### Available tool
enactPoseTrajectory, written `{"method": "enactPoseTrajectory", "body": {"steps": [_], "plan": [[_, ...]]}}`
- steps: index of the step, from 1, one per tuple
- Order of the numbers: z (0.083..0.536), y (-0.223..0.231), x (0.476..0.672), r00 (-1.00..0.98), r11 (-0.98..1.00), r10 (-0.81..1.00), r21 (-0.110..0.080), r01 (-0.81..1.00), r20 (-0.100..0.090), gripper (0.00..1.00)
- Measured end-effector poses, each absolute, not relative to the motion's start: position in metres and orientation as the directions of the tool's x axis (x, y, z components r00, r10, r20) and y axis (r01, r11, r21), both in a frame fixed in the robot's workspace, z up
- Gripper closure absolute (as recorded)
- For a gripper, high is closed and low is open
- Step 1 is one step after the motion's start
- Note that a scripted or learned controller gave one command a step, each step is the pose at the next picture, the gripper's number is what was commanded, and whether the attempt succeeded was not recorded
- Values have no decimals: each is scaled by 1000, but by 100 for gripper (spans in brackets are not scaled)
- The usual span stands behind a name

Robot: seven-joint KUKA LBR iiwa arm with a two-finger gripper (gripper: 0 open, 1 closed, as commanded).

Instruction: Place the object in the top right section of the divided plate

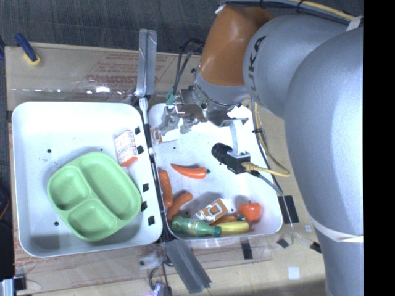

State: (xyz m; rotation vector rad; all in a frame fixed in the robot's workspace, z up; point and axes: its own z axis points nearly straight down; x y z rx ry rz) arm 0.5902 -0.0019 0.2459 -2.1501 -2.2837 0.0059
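Gripper (165, 126): seen at right bin's (271, 224) upper-left corner; finger state cannot be told.
Divided plate (94, 195): surrounded by bare floor in left bin (37, 128).

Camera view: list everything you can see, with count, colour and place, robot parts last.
Bins: two, white, side by side on the bench.
Divided plate: one, green, in the left bin, nothing in its sections.
Small packet: one, white and orange, left bin, just above the plate's upper right edge.
Carrot: one, orange, middle of the right bin.
Sausages: two, orange-brown, right bin near its left wall.
Bottle: one, green, front of the right bin.
Banana: one, yellow, beside the bottle.
Tomato: one, red, front right corner.
Carton: one, brown and white, among the front items.
Arm: one, grey with orange band, entering from the right.
Claw: one, metallic, over the right bin's back left corner.
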Motion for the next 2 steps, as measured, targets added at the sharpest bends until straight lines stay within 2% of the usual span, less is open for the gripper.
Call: {"method": "enactPoseTrajectory", "body": {"steps": [1,2], "plan": [[234,53,557,27,-27,1000,-6,1000,-1,100],[211,113,503,240,-240,971,-8,971,-3,100]]}}
